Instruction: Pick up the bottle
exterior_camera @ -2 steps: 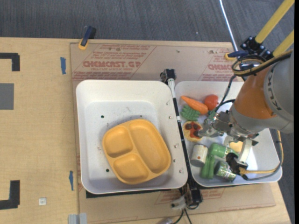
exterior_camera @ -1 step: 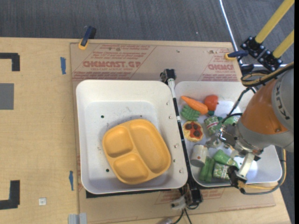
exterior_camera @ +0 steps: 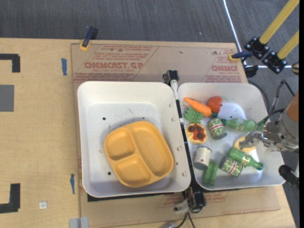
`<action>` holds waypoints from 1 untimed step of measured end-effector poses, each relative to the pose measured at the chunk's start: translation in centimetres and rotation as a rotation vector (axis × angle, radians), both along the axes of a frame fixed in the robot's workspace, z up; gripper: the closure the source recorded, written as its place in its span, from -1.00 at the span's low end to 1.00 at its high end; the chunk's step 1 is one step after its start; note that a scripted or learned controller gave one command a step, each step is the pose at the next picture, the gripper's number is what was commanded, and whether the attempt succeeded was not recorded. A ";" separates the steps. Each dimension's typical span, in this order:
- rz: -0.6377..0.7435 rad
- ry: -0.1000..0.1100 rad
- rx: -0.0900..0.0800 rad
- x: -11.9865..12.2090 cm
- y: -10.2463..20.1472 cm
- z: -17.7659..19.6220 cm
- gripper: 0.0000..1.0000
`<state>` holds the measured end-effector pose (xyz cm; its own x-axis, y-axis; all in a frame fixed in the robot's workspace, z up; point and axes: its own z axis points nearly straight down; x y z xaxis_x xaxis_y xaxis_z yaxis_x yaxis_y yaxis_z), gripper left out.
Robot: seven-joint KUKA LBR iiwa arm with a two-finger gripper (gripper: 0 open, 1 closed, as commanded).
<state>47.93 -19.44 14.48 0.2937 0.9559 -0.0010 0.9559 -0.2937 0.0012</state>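
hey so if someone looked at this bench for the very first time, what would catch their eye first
Probably the yellow tray, alone in the left bin. Next, the heap of toy food in the right bin: a carrot, a tomato and green bottles. The gripper hangs over that bin's right side.

A green plastic bottle with a patterned label (exterior_camera: 241,158) lay on its side in the right bin, near the front right corner, its neck pointing right. A second green bottle (exterior_camera: 239,124) lay on its side farther back, beside a small can.
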 end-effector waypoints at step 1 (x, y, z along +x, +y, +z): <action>0.000 -0.002 -0.001 0.1 0.1 1.0 1.00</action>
